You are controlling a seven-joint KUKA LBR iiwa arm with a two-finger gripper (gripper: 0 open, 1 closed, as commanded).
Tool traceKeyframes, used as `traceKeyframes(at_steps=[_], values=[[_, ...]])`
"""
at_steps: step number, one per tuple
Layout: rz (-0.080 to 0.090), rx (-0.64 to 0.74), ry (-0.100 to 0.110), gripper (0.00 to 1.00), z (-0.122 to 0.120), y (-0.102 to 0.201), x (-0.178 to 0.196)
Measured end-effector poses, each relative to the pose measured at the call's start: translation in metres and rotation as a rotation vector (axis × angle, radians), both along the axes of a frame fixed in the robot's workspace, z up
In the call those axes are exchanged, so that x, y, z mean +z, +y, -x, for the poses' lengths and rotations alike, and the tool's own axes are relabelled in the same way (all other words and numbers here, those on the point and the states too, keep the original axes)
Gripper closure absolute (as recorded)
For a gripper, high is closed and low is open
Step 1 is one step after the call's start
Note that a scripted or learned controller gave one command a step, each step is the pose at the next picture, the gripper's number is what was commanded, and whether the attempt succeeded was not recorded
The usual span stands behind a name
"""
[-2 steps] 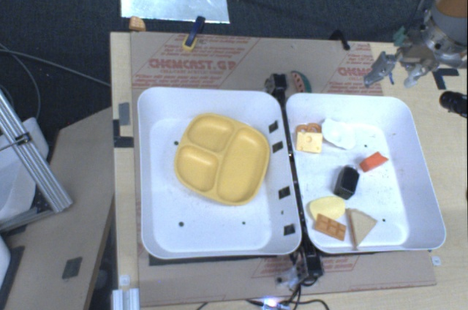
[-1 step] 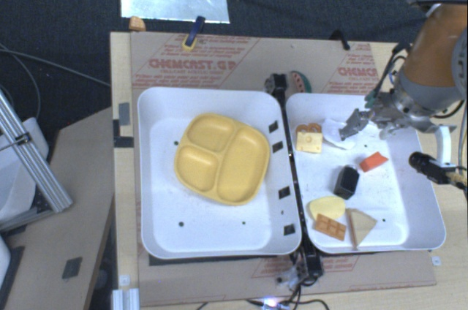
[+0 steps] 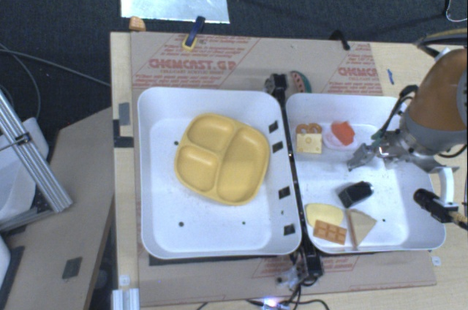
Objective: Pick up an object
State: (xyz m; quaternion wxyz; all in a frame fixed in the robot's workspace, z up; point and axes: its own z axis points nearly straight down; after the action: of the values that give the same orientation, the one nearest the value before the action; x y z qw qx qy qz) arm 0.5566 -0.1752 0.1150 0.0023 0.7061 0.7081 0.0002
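Jaws (image 3: 363, 157) hover above the black object (image 3: 355, 193) (right bin (image 3: 409, 228)).

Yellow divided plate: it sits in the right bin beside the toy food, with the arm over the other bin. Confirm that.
Not quite. The camera view shows the yellow divided plate alone in the left bin. The toy food lies in the right bin, and that is where the gripper hangs.
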Motion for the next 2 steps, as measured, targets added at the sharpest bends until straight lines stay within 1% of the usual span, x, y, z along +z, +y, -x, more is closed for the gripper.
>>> traceKeyframes(at_steps=[1,2], values=[[-0.006,-0.002,0.009,0.0,0.058,0.035,-0.033],[-0.002,-0.001,-0.002,1.0,0.053,0.032,-0.019]])
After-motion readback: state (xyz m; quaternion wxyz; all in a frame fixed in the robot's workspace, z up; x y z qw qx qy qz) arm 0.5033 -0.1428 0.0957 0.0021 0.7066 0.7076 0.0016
